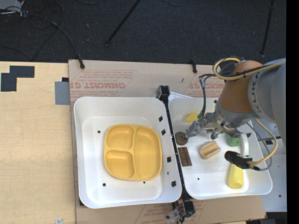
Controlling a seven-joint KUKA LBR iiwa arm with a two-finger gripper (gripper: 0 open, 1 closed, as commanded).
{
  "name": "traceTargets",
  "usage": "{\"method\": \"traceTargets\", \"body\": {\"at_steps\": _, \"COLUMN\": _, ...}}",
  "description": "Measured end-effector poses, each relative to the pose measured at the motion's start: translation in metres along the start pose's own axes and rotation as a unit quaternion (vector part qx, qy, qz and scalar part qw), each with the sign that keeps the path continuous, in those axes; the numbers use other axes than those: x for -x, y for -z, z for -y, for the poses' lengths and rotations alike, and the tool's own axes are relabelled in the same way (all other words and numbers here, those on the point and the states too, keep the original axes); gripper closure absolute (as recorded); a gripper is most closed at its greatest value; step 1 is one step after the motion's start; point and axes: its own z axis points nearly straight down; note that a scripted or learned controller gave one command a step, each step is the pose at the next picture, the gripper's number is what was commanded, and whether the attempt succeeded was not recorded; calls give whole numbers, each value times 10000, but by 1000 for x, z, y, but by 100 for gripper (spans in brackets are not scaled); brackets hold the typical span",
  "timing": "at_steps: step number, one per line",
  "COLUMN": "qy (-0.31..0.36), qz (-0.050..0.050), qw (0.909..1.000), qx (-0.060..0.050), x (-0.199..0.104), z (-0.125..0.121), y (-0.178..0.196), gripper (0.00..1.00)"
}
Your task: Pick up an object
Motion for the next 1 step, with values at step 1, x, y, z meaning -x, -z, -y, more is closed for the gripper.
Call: {"method": "traceTargets", "body": {"at_steps": 1, "qy": -14, "qz": -23, "qw": 10000, "qx": -35, "x": -1, "z": 1, "y": 10, "gripper": 100}}
